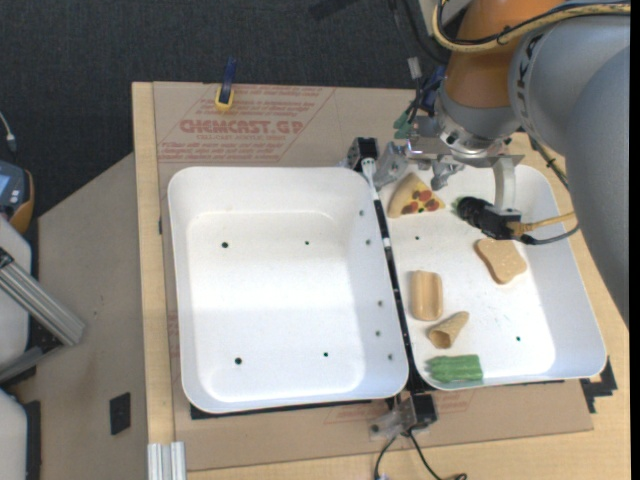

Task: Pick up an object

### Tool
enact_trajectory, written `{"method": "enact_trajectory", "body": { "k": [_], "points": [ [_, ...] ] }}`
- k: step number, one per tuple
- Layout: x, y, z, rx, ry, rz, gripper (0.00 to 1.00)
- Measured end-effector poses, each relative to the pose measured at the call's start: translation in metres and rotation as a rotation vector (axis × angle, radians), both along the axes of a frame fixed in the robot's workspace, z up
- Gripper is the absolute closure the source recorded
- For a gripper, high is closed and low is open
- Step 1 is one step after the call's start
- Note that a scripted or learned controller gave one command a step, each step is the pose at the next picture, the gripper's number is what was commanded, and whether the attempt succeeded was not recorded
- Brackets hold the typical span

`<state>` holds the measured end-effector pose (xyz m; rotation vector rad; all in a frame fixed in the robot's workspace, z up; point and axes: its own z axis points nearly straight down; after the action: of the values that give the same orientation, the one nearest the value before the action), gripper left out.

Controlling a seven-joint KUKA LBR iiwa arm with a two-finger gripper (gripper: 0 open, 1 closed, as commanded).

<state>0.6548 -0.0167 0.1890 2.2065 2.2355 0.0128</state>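
Green block, cone just behind.

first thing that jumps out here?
The grey arm with its orange band looms over the far end of the right white bin, its gripper close above a pizza-slice toy. Nearer lie a tan bread slice and a green block.

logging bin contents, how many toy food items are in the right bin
5. Pizza slice at the far left corner under the gripper, toast toward the right, bread roll mid-left, cone below it, green piece at the near edge. The arm may hide more.
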Motion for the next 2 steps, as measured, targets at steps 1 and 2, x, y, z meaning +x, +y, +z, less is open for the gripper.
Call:
{"method": "enact_trajectory", "body": {
  "k": [1,2],
  "points": [
    [0.014,0.076,0.090,-0.003,-0.007,-0.004,0.00],
    [-0.008,0.123,-0.079,-0.005,0.024,-0.009,0.00]
  ]
}}
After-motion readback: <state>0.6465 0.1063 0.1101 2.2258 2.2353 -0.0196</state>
